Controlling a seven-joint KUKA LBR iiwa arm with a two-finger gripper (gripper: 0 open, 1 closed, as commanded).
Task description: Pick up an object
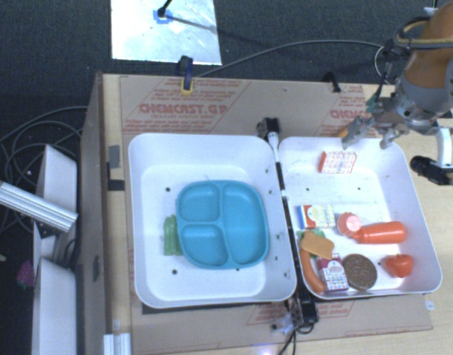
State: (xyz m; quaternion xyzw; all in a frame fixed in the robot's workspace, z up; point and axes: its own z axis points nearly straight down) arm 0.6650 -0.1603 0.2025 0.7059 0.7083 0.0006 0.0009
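Grey and orange, the arm's gripper (372, 132) is being held above the right bin's (426, 228) far edge, its fingers spread wide with nothing between them. A red-and-white packet (338, 163) is lying just below it near that edge, while other food items are being kept along the near edge.

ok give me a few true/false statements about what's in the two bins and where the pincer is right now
1. The blue divided plate lies in the left bin. True.
2. The pincer grips the orange bottle. False: it hovers open by the right bin's far rim, holding nothing.
3. A green object sits against the plate's left edge. True.
4. The red-and-white packet lies in the left bin. False: right bin, far end.
5. The brown disc is in the right bin. True.
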